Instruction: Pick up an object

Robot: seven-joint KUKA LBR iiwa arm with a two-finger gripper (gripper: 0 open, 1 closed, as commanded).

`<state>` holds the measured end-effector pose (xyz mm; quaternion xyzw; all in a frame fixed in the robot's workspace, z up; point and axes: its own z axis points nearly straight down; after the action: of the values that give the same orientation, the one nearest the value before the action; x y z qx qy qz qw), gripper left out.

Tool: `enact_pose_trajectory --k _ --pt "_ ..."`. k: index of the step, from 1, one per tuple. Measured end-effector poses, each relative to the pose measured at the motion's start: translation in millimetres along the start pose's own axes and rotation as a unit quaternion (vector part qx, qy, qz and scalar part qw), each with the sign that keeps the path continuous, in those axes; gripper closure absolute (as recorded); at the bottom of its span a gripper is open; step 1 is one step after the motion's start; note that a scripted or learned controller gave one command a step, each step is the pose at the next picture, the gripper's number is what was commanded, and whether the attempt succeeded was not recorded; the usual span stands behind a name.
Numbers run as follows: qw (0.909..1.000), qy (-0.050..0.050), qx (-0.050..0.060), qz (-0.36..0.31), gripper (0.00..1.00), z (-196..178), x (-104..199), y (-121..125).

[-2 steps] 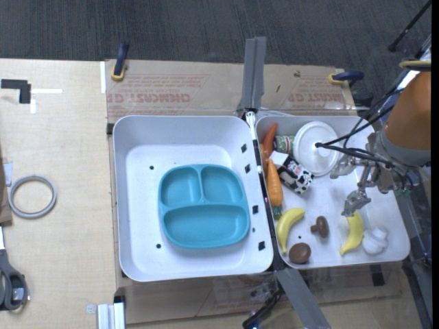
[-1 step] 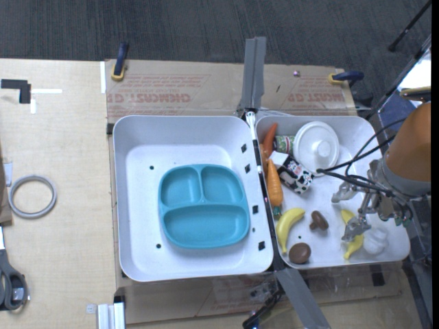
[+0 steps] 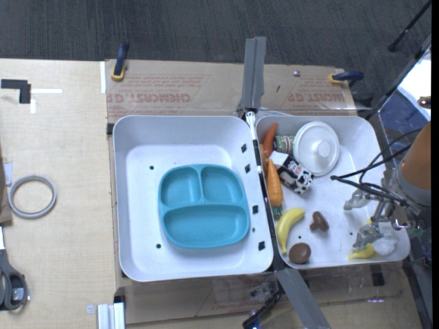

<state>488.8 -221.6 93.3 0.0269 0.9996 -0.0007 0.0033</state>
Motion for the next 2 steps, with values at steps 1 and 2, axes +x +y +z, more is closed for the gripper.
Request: enact_pose_trajectory --k 1,2 --pt "0.9986 0.002 -0.001 0.052 0.0 1 -44 60" --pt "0.9984 0.001 0.0 0.057 0.0 -47 -38 5"
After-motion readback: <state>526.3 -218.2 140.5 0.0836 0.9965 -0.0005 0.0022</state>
